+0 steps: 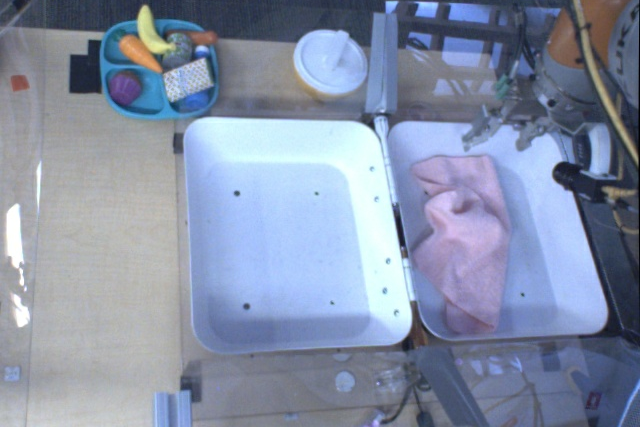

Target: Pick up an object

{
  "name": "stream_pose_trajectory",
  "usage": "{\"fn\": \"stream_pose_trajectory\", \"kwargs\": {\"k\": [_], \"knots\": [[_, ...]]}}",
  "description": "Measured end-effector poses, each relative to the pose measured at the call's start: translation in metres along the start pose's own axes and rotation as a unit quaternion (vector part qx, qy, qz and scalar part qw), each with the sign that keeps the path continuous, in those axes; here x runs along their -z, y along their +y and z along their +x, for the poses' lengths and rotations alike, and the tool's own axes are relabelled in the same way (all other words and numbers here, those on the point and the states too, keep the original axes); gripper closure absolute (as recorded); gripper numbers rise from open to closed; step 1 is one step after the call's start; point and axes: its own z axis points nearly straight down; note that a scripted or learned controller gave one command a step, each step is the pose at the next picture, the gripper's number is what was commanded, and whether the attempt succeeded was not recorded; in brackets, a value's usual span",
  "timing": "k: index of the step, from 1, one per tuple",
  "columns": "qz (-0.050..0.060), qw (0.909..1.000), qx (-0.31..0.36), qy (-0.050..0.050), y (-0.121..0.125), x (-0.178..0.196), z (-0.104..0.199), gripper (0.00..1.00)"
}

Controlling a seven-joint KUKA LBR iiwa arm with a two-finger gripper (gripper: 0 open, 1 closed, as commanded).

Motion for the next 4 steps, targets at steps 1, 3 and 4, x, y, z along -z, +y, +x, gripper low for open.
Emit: {"fn": "stream_pose_trajectory", "kwargs": {"k": [1,3,4], "knots": [[0.002,0.9993,-0.037,0.0,-0.034,-0.102,0.028,0.0],[-0.008,0.9998,-0.016,-0.002,-0.008,-0.105,0.047,1.0],[-0.008,0.9998,-0.016,-0.002,-0.008,-0.104,0.047,0.0]]}}
